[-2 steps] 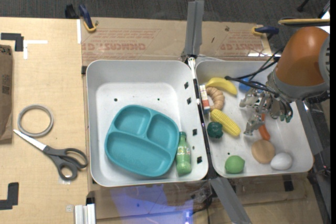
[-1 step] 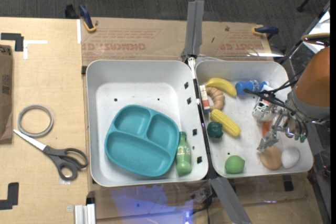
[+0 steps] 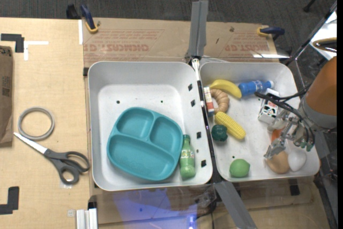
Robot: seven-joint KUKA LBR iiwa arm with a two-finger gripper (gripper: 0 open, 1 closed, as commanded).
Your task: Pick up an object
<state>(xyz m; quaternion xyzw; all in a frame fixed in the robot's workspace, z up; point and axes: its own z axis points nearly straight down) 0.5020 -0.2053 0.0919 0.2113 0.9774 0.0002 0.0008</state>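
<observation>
The cardboard sheet (image 3: 161, 40) behind the two bins carried red printed lettering, seen reversed and upside down, so only fragments could be made out. The green bottle (image 3: 187, 157) bore a label too small to read.

The gripper (image 3: 284, 139) hung low over the right end of the right bin (image 3: 252, 174), just above a tan rounded object (image 3: 278, 163) and a white egg-shaped object (image 3: 296, 161) lying side by side against the near right corner. Cables and the gripper's own body covered its tips, so whether it was apart or together could not be told, and nothing was visibly clamped in it. A small orange piece (image 3: 275, 135) showed beside it, mostly hidden. The arm's orange band was cut off at the right edge.

Elsewhere in the right bin, a banana (image 3: 225, 87) lay with its long axis running left to right, a blue bottle (image 3: 253, 87) just beside it pointing its cap to the right. A corn cob (image 3: 230, 125) lay diagonally, from upper left to lower right, with a dark green ball (image 3: 219, 133) touching its lower side. A tan curved item (image 3: 219, 100) sat near the divider, and a green lime-like fruit (image 3: 239, 168) lay by the near wall.

In the left bin (image 3: 102, 94), a teal divided plate (image 3: 145, 142) lay flat with the green bottle along its right edge, long axis front to back. On the counter (image 3: 43, 179) lay scissors (image 3: 56, 157) and a tape roll (image 3: 36, 122).
</observation>
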